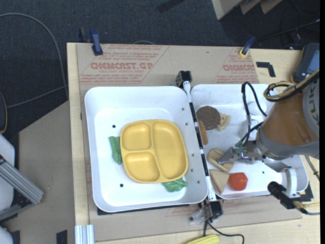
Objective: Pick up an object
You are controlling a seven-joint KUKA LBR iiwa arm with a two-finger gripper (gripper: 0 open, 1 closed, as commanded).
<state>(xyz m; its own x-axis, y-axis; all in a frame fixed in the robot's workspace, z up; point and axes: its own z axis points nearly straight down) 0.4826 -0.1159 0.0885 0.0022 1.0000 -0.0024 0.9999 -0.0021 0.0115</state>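
The end effector (pixel 237 154) is reaching into the right bin (pixel 231 92) from the tabletop's (pixel 152 60) right edge, and its tip is hovering just above a tan bread-like piece (pixel 219 158) near the bin's left wall; whether it is parted or closed cannot be made out at this size, and nothing is visibly sitting between its fingers. Just toward the tabletop's front edge, a second tan wedge (pixel 218 180) is lying beside a red tomato-like object (pixel 237 180). Toward the back edge, a round brown patty (pixel 208 117) is resting near a reddish-brown sausage (pixel 203 133). In the left bin (pixel 96 136), a yellow divided tray (pixel 152 150) is sitting over green leafy pieces (pixel 116 149).
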